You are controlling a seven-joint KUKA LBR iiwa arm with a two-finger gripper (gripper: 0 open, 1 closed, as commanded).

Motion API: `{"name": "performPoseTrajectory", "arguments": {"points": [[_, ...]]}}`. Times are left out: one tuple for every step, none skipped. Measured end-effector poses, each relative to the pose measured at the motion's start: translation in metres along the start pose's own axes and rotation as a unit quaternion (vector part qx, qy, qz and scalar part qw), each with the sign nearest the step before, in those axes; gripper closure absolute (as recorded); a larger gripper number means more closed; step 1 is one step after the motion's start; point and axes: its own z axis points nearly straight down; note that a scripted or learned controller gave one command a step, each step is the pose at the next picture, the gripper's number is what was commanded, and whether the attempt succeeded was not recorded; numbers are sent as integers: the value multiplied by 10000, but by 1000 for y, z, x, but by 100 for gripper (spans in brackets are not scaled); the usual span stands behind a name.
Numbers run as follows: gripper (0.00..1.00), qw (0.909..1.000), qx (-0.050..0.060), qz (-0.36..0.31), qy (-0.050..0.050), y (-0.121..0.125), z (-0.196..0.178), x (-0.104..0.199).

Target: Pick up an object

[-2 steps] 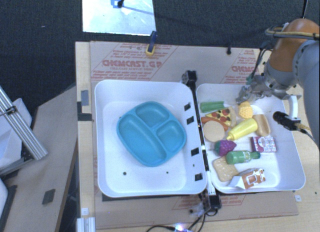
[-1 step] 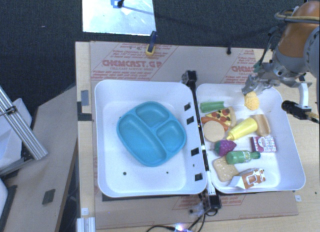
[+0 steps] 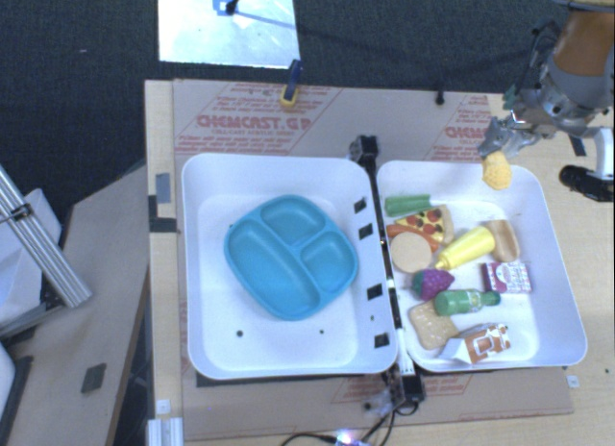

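Nearest us, in the right white plastic bin [image 3: 567, 324], we are looking at a crowd of toy food: an orange-and-white carton [image 3: 483, 342], a tan cracker-like piece [image 3: 426, 324], a green bottle [image 3: 465, 301], a purple grape cluster [image 3: 433, 282], a yellow mustard bottle [image 3: 468, 247] and a pizza slice [image 3: 424, 226]. In the left white bin [image 3: 207, 338] we are seeing a blue sectioned plastic tray [image 3: 291, 255]. Farther back, our gripper [image 3: 502, 144] is hanging over the right bin's far corner, and a small yellow corn-like toy [image 3: 497, 171] is dangling pinched between its fingertips, clear of the floor by our reckoning. We are judging the lift under way, so we are wanting a slow, straight rise, since the hold looks to be only on the toy's top end.
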Motion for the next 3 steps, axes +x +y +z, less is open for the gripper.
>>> {"name": "performPoseTrajectory", "arguments": {"points": [[100,10000,26,3,5,1,-5,0],[100,10000,54,21,14,-40,4,22],[100,10000,57,4,17,-75,9,54]]}}
